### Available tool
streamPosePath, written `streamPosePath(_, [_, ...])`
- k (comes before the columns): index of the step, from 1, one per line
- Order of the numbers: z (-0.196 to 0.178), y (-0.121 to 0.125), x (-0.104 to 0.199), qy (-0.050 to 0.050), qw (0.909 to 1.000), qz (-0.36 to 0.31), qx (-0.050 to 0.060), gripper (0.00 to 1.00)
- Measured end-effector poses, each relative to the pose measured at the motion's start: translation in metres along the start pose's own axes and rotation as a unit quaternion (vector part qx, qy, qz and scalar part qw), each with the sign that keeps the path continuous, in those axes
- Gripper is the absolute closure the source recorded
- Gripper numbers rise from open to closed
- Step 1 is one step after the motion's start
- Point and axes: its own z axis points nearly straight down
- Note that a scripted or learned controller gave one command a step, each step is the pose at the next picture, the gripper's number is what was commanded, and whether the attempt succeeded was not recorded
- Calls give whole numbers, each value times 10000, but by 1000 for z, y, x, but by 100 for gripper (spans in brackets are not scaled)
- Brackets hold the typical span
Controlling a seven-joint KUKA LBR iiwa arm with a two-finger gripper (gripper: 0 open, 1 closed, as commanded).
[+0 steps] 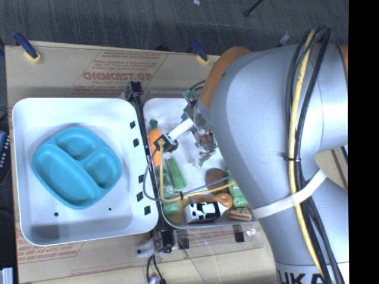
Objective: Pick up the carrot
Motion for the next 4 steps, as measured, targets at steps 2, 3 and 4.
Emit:
streamPosePath(2, [-135,-57,16,29,9947,1024,-2,100])
streamPosePath(3, [-97,-137,-37,-45,9994,343,9,100])
streamPosePath(4, [-117,-229,-47,-26,9955,947,-4,100])
